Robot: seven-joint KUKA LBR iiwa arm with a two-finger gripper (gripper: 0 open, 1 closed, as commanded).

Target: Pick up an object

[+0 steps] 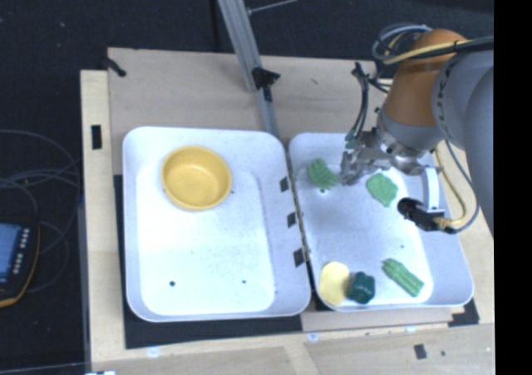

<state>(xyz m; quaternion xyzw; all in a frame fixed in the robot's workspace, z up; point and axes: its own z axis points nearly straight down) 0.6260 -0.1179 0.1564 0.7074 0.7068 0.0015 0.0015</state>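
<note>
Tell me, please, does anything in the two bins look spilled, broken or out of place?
Nothing stands out. The yellow bowl sits upright in the left bin. In the right bin, the green pieces, the yellow piece and the dark green piece lie loose on the floor, none spilled outside.

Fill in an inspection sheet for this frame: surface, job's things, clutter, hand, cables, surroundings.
Surface: wooden bench bearing the left white bin and the right white bin side by side.
Job's things: right bin holds a green piece near its far left corner, a light green piece, a long green piece, a pale yellow object touching a dark green object.
Clutter: yellow bowl, upright, in the left bin.
Hand: hand low over the right bin, beside the green piece; finger state not readable.
Cables: wires loop over the arm's orange band; another cable lies left of the bench.
Surroundings: slanted metal rail; handheld pendant at left.
</note>
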